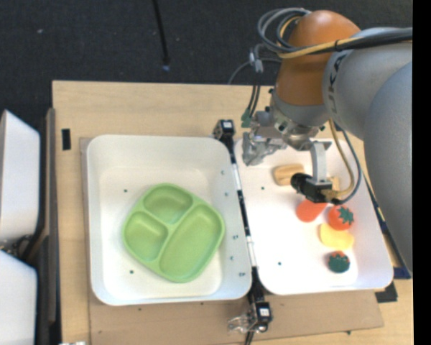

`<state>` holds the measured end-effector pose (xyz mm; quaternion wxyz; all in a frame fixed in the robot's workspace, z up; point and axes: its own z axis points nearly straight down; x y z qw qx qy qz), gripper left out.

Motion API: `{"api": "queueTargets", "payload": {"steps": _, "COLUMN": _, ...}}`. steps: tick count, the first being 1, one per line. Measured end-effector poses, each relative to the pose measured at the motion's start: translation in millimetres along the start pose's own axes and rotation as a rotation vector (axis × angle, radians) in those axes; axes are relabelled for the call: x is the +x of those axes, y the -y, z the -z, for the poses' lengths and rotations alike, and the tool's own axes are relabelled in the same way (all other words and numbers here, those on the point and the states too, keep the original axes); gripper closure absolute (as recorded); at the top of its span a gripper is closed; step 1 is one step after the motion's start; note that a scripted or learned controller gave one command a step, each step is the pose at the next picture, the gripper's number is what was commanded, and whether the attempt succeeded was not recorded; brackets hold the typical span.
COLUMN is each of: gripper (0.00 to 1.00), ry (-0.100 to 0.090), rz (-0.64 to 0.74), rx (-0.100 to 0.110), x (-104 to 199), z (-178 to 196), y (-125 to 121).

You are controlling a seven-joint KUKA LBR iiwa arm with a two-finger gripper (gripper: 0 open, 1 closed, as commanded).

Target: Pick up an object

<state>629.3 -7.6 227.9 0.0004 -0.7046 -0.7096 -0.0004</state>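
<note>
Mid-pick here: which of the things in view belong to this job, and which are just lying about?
Belonging to the job (likely, since the arm is over this bin):
gripper, above the right bin
tan block
orange piece
red toy
yellow piece
dark green toy

Lying about:
left bin
green divided plate, inside it

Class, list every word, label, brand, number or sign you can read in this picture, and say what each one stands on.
None can be read.
Green plate: plain, no print.
Toys in the right bin: no labels to be seen.
Small dark tag on the bench: too small to tell whether it bears writing.
</note>
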Motion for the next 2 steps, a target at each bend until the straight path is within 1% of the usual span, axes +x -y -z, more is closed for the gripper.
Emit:
{"api": "queueTargets", "payload": {"steps": 1, "gripper": 1.0, "ry": 0.0, "rz": 0.0, "rx": -0.001, "x": 45.9, "z": 4.2, "y": -0.6}}
{"api": "queueTargets", "payload": {"steps": 2, "gripper": 1.0, "ry": -0.001, "rz": 0.001, "rx": -0.001, "x": 90.9, "z": 15.5, "y": 11.8}}
